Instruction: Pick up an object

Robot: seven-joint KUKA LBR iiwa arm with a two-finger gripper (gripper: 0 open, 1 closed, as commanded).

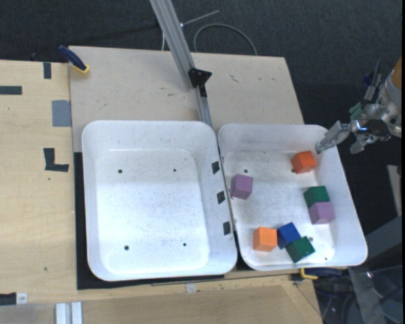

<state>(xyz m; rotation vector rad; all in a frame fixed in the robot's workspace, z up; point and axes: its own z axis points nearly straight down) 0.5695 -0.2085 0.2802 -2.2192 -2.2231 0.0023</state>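
The right bin [337, 181] holds several blocks. A red-orange block [303, 161] lies near its far right corner, with a dark green block [316, 195] and a purple block [321, 212] below it. Another purple block [241, 185] sits near the bin's left wall. At the front lie an orange block [264, 238], a blue block [288, 233] and a green block [300, 249], close together. My gripper [342, 142] hangs over the bin's right rim, just up and right of the red-orange block. It is open with nothing between its fingers.
The left bin [94, 181] stands beside the right one, rims touching. A slanted metal rail [179, 39] runs from the top down to the gap between the bins. A blue and yellow tool [74, 58] lies on the bench at the far left.
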